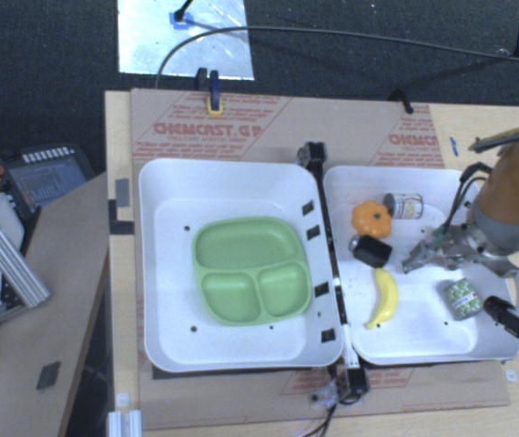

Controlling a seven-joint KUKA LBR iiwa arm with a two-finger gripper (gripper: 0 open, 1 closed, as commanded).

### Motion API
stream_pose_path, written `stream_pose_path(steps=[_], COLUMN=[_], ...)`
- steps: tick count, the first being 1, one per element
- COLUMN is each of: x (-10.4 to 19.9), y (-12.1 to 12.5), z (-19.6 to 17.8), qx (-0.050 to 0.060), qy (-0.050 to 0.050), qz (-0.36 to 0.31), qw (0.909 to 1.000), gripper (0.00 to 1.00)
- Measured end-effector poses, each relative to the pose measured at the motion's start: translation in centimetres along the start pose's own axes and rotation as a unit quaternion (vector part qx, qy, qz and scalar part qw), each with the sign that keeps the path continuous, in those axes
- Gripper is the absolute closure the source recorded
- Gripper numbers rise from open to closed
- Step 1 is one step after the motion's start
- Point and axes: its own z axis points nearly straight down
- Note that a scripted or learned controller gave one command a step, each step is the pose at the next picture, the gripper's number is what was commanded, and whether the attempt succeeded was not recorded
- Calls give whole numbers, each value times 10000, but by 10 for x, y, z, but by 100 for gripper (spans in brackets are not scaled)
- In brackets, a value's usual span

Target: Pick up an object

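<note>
Two white bins side by side on bench (269, 116). Left bin (164, 271) w/ green divided plate (249, 269) at centre. Right bin (442, 340) w/ several objs: orange pumpkin-like toy (371, 218) toward 11 o'clock, small can (404, 207) just beside it at 3 o'clock, black block (371, 250) just below pumpkin at 6, yellow banana (383, 299) toward 7 o'clock of bin, green-patterned can (463, 299) toward 4 o'clock. End effector (421, 258) low over bin centre, betw. black block and green-patterned can, nothing seen betw. fingers; open or closed: can't tell. Arm (514, 198) entering from 3 o'clock.
</note>
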Motion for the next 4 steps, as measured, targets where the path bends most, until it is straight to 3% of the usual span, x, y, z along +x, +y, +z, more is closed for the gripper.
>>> stream_pose_path(steps=[1, 4], x=[0, 5], y=[1, 12], z=[-12, -158], qx=[-20, -35], qy=[-7, -10], qz=[-3, -21], qw=[10000, 10000], gripper=[100, 100])
